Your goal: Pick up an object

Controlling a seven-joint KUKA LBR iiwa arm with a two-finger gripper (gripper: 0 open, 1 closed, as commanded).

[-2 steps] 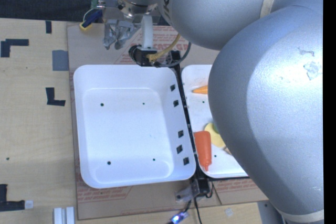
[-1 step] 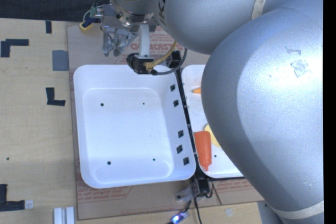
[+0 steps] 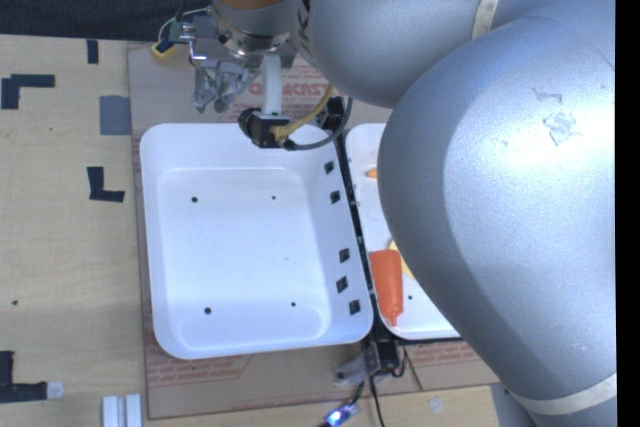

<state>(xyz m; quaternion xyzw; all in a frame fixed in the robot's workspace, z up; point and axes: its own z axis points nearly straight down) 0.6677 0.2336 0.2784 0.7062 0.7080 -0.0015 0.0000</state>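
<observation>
On the far left, the tan cardboard-covered bench top (image 3: 60,245) carries a few dark tape marks, matte and flat, probably laid down as position guides. Next comes the left shallow white plastic bin (image 3: 160,215), smooth and glossy with rounded corners and four small dark dots in its floor; it sits on a brown cardboard sheet (image 3: 140,95) that juts out past its far-left corner. Above the bin's far edge hangs the metal two-finger gripper (image 3: 215,100), pointing down just outside the rim near the far-left corner, with a white post and a black cable loop beside it toward the bin's far-right corner. From where I stand the fingertips blur into a grey tangle, so I cannot tell how they are set, and I see nothing between them. A black divider strip (image 3: 345,215) with clips marks where the two bins meet. Just right of it, in the right white bin (image 3: 365,140), lies an orange, tapered, carrot-like object (image 3: 388,285), smooth-skinned, along the bin's left wall toward its near edge. It seems the likeliest thing to pick, and it is well apart from the gripper. The big grey rounded arm (image 3: 500,165) covers most of that bin.
</observation>
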